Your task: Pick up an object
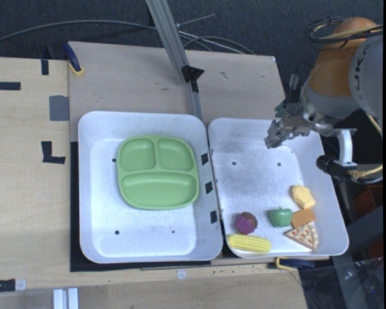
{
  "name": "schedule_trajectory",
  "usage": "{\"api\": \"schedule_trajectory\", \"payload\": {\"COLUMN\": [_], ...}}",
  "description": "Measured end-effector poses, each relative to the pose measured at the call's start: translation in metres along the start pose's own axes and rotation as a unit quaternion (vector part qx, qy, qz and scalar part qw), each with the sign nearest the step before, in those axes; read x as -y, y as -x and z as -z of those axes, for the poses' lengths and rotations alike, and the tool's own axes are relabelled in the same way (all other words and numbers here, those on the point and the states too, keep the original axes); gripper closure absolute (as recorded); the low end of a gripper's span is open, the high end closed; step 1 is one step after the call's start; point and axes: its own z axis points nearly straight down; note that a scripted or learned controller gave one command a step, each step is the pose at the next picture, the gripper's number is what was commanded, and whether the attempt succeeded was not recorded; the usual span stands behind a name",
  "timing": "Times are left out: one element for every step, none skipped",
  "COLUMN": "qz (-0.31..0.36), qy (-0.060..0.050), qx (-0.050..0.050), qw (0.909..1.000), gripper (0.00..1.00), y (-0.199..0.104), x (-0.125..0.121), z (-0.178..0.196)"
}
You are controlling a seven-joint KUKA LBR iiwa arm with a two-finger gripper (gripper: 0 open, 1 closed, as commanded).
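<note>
My gripper [274, 140] hangs over the far right part of the right bin [257, 166], well above the toys and away from them. Whether it is open or shut is not clear from here. Along the near edge of that bin lie a yellow corn cob [249, 243], a purple round fruit [246, 223], a green apple-like toy [280, 217], a pizza slice [303, 235], an orange piece [302, 217] and a yellow cheese-like piece [302, 196].
The left bin [96, 230] holds a green divided plate [158, 172]. A grey metal post [174, 44] slants up from between the bins at the back. Cables lie on the dark floor behind the bench.
</note>
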Motion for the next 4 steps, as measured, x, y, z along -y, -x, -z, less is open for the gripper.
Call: {"api": "schedule_trajectory", "payload": {"qz": [0.002, 0.002, 0.003, 0.003], "qy": [0.000, -0.001, -0.001, -0.001], "qx": [-0.001, -0.001, -0.001, -0.001], "qw": [1.0000, 1.0000, 1.0000, 1.0000], "gripper": [1.00, 1.00, 1.00, 1.00], "y": [-0.057, -0.101, -0.160, -0.209], "x": [0.019, 0.035, 0.042, 0.054], "z": [0.010, 0.018, 0.014, 0.024]}}
